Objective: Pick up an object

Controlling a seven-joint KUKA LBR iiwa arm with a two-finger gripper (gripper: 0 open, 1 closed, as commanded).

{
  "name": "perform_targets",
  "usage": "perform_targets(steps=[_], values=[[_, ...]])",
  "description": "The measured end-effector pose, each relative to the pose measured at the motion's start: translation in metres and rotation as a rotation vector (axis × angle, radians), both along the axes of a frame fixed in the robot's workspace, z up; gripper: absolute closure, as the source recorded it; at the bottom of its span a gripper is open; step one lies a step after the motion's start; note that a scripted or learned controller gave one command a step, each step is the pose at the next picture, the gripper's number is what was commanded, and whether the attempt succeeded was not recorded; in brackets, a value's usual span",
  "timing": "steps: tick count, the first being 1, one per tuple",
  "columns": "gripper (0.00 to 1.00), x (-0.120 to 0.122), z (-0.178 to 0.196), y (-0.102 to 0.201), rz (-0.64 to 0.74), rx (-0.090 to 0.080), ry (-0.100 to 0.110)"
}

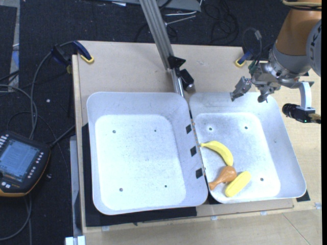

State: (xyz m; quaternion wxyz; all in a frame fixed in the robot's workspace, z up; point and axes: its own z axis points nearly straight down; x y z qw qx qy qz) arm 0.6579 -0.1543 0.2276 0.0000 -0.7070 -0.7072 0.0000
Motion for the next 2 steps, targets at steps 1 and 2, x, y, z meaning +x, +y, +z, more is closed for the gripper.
perform_targets(steps=[1, 2], values=[[0.00, -0.005, -0.062, -0.002, 0.000, 0.001, 0.005], [0.00, -0.003, -0.124, -0.006, 0.000, 0.001, 0.005]])
